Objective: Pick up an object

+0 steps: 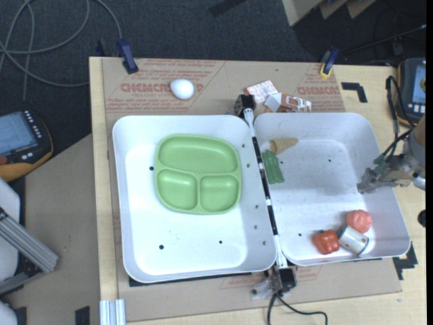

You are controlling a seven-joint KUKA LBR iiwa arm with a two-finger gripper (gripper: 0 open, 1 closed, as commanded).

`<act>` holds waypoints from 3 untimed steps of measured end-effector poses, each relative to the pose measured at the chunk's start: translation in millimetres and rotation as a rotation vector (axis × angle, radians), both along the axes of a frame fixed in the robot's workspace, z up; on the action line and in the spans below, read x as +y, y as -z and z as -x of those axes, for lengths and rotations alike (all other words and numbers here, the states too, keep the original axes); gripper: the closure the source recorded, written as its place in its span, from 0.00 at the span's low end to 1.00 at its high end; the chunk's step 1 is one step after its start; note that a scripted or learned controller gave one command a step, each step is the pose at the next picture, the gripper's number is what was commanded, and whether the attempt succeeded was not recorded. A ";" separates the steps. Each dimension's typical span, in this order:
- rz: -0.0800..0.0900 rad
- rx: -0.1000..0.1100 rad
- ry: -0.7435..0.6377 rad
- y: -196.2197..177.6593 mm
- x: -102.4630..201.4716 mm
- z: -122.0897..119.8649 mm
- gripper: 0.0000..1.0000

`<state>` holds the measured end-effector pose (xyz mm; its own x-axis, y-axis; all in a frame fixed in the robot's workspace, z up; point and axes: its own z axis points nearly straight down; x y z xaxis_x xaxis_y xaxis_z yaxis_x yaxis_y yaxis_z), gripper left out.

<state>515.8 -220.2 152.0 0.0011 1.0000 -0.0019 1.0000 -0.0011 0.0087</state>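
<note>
Here we see the tool point(369, 181) poised at the right rim of the right bin point(379, 144), its opening too blurred for us to tell and nothing visibly held. The nearest pickable things, a red ball point(358, 219), a silver cup point(353, 241) and an orange piece point(326, 242), huddle touching at that bin's front edge. We judge a descent there could nudge the cluster or strike the rim; the green strip point(272, 166) lies flat by the divider.

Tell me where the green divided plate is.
The green divided plate lies in the left bin, in its upper middle part, left of the green strip by the bins' shared edge.
</note>
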 end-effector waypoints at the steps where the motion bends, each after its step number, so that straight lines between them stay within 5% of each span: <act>1: -0.001 0.007 -0.001 -23.4 -2.9 20.5 1.00; 2: -0.001 0.006 -0.002 -46.4 24.5 -50.8 1.00; 3: -0.002 0.010 -0.001 12.1 35.4 -32.3 1.00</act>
